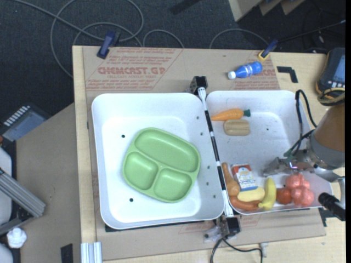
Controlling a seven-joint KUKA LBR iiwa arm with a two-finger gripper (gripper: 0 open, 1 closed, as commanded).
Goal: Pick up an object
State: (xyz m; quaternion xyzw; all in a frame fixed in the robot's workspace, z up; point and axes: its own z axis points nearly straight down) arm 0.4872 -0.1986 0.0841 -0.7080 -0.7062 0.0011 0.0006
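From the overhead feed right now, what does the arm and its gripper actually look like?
The arm enters from the right as a rounded grey body with an orange-brown band above the wrist. A thin black cable loops up beside it. The gripper is a small metallic grey assembly with slim silvery parts; finer detail is too blurred to read.

1. Grey cylindrical arm (329, 149) with a broad orange band above the wrist.
2. Thin black cable looping along the arm's side.
3. Small metallic gripper (286, 166), silver-grey, with green and red specks near its base.
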